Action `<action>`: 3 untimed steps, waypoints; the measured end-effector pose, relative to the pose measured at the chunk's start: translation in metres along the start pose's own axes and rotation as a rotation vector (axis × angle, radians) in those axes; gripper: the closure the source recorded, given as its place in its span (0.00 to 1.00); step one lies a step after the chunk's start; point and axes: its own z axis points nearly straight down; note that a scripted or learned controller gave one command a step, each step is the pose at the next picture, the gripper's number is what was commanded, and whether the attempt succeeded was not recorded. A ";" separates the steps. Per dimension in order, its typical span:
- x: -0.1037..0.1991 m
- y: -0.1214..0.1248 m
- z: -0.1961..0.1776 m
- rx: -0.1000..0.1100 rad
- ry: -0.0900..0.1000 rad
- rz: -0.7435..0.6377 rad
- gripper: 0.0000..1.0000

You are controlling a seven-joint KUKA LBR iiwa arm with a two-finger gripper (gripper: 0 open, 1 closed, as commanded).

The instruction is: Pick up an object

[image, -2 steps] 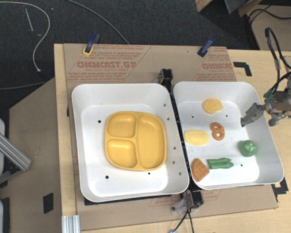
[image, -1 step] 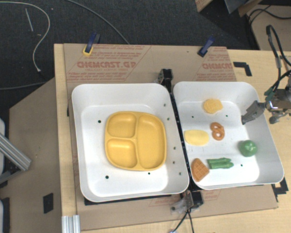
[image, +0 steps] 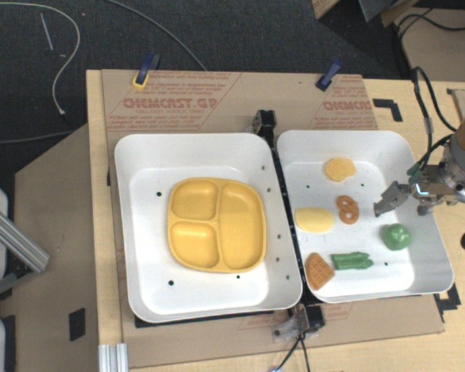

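Observation:
The right bin [image: 376, 152] holds several toy foods: a round yellow cookie [image: 340, 169], a brown pretzel [image: 347, 209], a pale yellow oval piece [image: 315, 220], a green round piece [image: 396, 236], a green pod [image: 350, 261] and a waffle piece [image: 319, 270]. My gripper [image: 408, 201] reaches in from the right over that bin's right side. It sits just above the green round piece and to the right of the pretzel. Its fingers stand open and apart, with nothing between them.
The left bin [image: 139, 178] holds a yellow divided plate [image: 217, 225]. Black clamps sit between the bins at the back [image: 264, 121] and at the front [image: 310, 316]. Blue clips [image: 146, 70] hold the cardboard base at the back, and cables run at the far right.

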 end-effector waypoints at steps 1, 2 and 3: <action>0.006 -0.008 0.049 0.000 0.001 0.000 0.00; 0.002 -0.003 0.094 0.000 0.000 0.000 0.00; 0.001 -0.002 0.080 -0.007 -0.001 0.000 1.00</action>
